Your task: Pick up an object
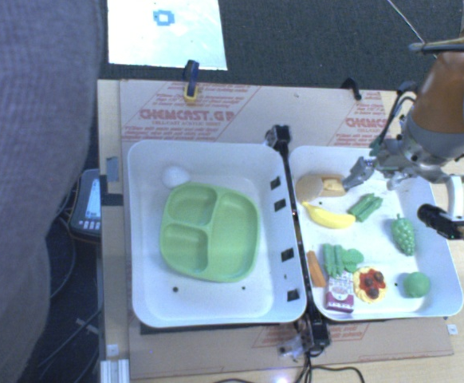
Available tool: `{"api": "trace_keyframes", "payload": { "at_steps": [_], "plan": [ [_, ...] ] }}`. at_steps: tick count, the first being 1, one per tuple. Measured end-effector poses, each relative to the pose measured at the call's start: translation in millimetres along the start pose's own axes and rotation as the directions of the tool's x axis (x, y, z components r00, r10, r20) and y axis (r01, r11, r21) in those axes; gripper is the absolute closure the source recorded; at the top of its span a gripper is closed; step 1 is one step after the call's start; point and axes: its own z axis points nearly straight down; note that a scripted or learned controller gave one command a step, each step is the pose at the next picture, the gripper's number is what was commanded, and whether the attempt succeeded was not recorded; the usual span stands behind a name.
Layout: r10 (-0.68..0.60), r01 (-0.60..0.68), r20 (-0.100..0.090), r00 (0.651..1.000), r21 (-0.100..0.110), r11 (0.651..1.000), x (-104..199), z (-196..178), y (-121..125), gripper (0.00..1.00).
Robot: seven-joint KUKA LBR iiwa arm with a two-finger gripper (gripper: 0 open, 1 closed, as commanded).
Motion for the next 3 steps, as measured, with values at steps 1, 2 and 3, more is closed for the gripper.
{"api": "trace_keyframes", "payload": {
  "at_steps": [1,2,3],
  "plan": [
    [0.005,-0.005,0.001,1.000,0.001,1.000,-44,-16,-32,0.00],
    [0.002,-0.002,-0.003,1.000,0.008,1.000,-24,50,-83,0.00],
    [0.008,-0.008,0.008,1.000,-0.013,1.000,-86,-78,-117,0.00]
  ]
}}
